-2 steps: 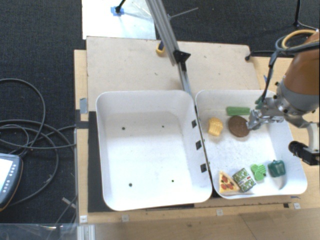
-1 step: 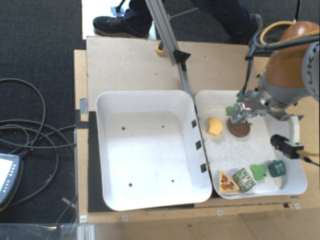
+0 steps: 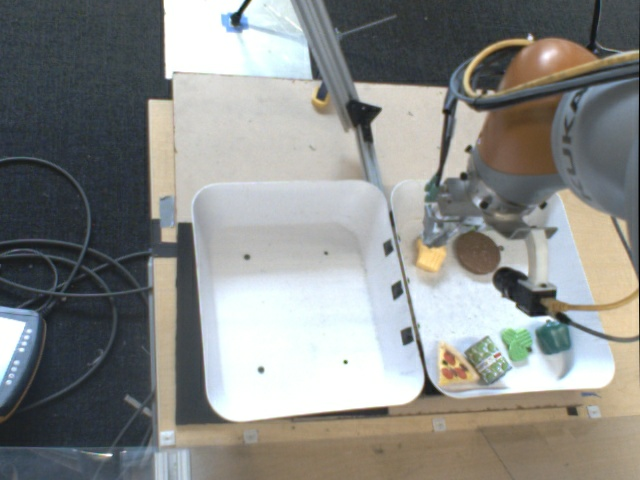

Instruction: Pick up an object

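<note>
gripper (image 3: 437, 236) low in right bin (image 3: 590, 268), just above yellow block (image 3: 431, 259) | jaws: cannot tell, possibly touching it | brown disc (image 3: 478, 253) at 3 o'clock

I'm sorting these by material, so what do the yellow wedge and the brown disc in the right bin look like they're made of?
Yellow wedge: probably moulded plastic or foam, matte, evenly coloured like toy cheese. Brown disc: probably plastic too, flat, dull, faintly speckled like a toy cookie; too small to be sure.
</note>
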Robot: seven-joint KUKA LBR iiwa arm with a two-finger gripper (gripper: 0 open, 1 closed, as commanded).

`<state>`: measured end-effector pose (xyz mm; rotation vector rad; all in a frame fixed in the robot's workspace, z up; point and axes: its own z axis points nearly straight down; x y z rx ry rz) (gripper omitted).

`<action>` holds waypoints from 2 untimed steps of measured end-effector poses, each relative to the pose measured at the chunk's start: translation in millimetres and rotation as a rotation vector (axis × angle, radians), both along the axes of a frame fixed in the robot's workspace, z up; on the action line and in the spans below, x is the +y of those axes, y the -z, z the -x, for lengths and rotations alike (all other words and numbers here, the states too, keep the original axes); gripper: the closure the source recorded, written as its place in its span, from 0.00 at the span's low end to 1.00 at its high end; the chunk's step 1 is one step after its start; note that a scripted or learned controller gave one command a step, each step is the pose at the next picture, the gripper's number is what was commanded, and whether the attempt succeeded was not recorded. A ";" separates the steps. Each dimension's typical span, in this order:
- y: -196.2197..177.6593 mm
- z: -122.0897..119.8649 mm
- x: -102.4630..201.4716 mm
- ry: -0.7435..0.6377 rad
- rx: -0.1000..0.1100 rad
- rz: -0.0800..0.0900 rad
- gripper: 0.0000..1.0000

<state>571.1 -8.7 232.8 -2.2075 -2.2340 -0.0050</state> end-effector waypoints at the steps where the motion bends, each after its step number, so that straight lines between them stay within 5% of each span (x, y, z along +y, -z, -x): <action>1: -10.0 -11.5 55.0 0.000 -0.002 0.000 1.00; 2: -15.8 -26.5 106.4 0.001 -0.002 0.000 1.00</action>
